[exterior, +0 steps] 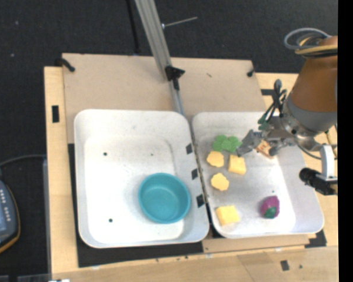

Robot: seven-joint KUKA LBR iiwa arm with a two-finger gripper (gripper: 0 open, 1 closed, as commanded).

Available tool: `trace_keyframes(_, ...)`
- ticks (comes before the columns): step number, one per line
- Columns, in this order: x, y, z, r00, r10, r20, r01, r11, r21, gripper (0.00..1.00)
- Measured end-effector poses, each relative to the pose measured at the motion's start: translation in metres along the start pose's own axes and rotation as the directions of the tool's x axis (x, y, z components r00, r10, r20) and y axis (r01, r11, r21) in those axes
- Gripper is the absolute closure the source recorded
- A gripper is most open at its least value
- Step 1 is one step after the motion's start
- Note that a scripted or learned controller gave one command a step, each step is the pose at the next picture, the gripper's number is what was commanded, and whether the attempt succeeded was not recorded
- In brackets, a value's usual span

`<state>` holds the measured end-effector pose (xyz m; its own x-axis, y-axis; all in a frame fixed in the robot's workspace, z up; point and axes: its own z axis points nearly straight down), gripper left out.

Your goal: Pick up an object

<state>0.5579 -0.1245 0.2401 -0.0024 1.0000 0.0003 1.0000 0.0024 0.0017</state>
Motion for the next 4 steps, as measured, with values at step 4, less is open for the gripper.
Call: trace_keyframes(4, 0.003, 0.004, 0.141, 1.000, 0.004, 0.002, -0.004, 1.000, 0.003, 0.00)
